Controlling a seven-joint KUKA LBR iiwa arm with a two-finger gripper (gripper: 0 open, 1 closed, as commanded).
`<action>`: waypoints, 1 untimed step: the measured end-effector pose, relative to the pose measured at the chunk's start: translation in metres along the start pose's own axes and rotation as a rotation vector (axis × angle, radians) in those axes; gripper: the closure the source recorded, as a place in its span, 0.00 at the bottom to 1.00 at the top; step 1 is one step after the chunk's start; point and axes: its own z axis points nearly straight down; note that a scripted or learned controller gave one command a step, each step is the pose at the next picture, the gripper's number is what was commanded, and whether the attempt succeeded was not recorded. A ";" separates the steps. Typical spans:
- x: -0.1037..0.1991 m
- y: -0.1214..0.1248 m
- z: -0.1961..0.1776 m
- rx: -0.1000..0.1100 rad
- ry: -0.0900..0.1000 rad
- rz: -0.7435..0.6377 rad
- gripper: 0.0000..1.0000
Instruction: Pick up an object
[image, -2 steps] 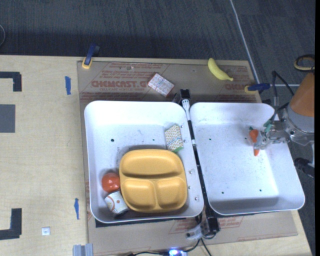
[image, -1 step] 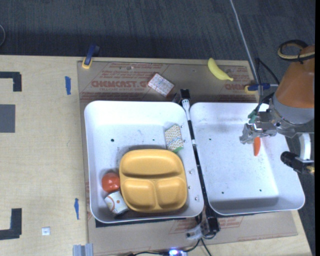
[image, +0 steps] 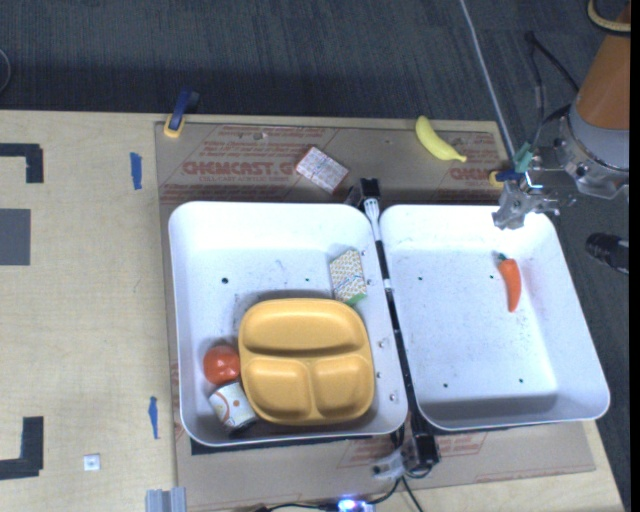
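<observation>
Overhead, two white bins are seen side by side on the surface (image: 80, 300). The left bin (image: 190, 300) holds four things: one yellow divided tray (image: 305, 360), turned so its compartments face up; one red ball (image: 221, 363) touching the tray's left edge; one small white and orange cup (image: 232, 405) lying on its side just below the ball; and one patterned packet (image: 348, 275) just above the tray's upper right corner. The right bin (image: 470, 330) holds one thing, a carrot (image: 511, 283), orange with a green top, lying near the bin's upper right part with its tip pointing toward the near side.

Beyond the bins, on the brown board (image: 250, 160), one yellow banana (image: 438, 140) is seen above the right bin, and one patterned block (image: 320, 168) above the left bin. One blue and yellow clamp (image: 180, 110) is fixed at the board's upper left corner.

The gripper (image: 512, 213) is seen at the upper right corner of the right bin, above its rim, near the carrot's green top but apart from it. Nothing is seen between it and the bin floor. Whether it is wide or narrow cannot be told at this size and angle. The arm's orange band (image: 610, 75) is seen at the upper right.
</observation>
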 end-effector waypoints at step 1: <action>0.070 0.038 0.077 0.005 0.002 0.000 1.00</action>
